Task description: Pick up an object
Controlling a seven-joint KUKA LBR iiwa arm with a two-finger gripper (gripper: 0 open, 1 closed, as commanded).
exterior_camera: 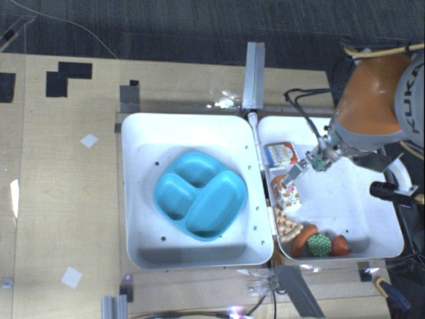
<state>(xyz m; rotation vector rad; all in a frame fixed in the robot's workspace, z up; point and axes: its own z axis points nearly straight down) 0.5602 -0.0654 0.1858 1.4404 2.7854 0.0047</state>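
Bench (pixel 60 198) of pale wood is seen from above at a slant, with two shallow white bins set side by side on it. The left bin (pixel 143 135) is occupied by a blue divided tray (pixel 200 195) with three compartments, lying near the bin's middle. The right bin (pixel 345 198) holds a cluster of small things along its left wall and near corner. A small packet with a blue and white label (pixel 280 153) lies towards the far left of that bin. Just nearer than it, a white packet with red markings (pixel 288 195) is seen, and below that a waffle-patterned piece (pixel 285 226). In the near corner, a brown sausage-shaped toy (pixel 303 238), a green bumpy ball (pixel 319 244) and a red piece (pixel 340 246) lie close together, touching or nearly so.

The grey arm with its orange band (pixel 372 102) is reached in from the right, over the right bin. The gripper (pixel 292 175) is lowered to the cluster by the left wall, its tip just above or at the white packet with red markings. How far the fingers are parted cannot be told, nor whether anything is held.
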